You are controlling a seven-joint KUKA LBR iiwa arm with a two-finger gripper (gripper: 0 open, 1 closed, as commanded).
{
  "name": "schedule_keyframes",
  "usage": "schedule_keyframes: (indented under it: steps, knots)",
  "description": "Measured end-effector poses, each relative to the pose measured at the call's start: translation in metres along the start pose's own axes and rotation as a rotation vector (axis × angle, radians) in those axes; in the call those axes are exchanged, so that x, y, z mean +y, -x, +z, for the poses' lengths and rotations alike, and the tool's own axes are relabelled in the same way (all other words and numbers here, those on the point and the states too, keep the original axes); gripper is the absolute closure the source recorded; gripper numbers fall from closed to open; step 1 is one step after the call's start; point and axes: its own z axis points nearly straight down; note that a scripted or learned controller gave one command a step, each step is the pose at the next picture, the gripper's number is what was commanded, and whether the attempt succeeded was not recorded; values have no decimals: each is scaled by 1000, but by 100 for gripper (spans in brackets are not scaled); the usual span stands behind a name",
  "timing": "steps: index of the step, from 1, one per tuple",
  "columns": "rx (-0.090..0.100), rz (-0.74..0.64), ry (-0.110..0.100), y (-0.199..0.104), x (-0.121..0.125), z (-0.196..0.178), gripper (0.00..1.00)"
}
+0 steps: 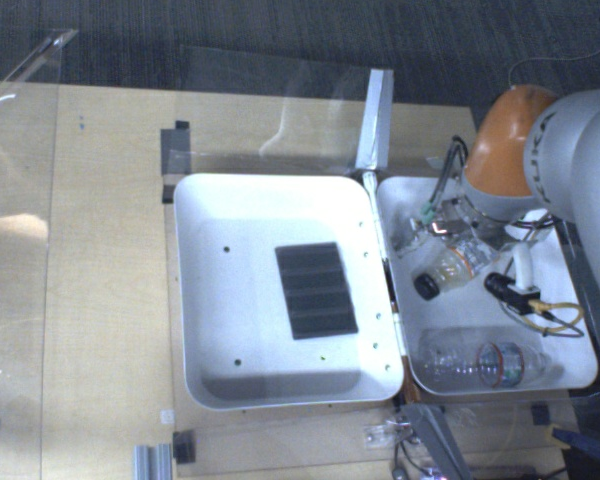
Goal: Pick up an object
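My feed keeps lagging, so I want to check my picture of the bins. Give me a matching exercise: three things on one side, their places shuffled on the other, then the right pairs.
Things:
1. black ridged slab
2. large clear bottle
3. small clear bottle with a black cap

Places:
A. right bin, lying along the wall at the view's bottom
B. right bin, mid-floor, beside the gripper
C. left bin, middle of the floor

Pairs: 1-C; 2-A; 3-B.
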Motion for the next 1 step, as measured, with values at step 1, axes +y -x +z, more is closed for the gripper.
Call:
schedule_keyframes:
  steps: [1]
  knots:
    - [-2, -36, 0, 37, -27, -1, 0]
